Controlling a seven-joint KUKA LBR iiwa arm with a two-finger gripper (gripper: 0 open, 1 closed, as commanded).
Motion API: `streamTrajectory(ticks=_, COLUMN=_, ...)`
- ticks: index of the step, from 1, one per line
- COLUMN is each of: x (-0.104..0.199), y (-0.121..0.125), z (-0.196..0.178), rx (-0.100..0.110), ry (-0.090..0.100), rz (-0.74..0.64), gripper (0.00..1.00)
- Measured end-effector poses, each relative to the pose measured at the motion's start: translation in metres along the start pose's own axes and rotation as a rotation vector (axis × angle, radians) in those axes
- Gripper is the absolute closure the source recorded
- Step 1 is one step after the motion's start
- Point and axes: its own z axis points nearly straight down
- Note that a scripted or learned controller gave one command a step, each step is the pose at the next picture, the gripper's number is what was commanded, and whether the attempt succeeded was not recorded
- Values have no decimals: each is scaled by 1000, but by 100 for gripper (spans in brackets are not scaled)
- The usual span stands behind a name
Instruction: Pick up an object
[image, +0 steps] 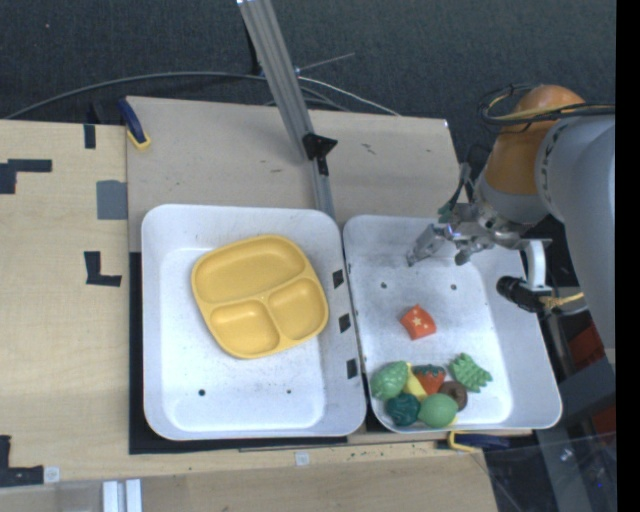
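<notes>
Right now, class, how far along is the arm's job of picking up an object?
Nothing looks picked yet. The gripper is open over the far end of the right bin, with nothing between its fingers. The red block lies alone mid-bin; the toy foods cluster at the near edge. Descending, closing and lifting remain.

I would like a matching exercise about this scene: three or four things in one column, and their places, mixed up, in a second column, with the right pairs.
Things:
1. yellow divided plate
2. red-orange block
3. pile of toy foods
4. gripper

Places:
A. near corner of the right bin
B. above the far end of the right bin
C. in the left bin
D. alone, mid right bin

Pairs: 1-C, 2-D, 3-A, 4-B
</notes>
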Motion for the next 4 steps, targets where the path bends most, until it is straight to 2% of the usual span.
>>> streamTrajectory(ticks=1, x=1, y=0, z=29, rx=-4, ry=-1, rz=-1, gripper=0)
streamTrajectory(ticks=2, x=2, y=0, z=18, rx=-5, ry=-2, rz=-3, gripper=100)
streamTrajectory(ticks=4, x=-6, y=11, z=-94, rx=-12, ry=-1, rz=1, gripper=100)
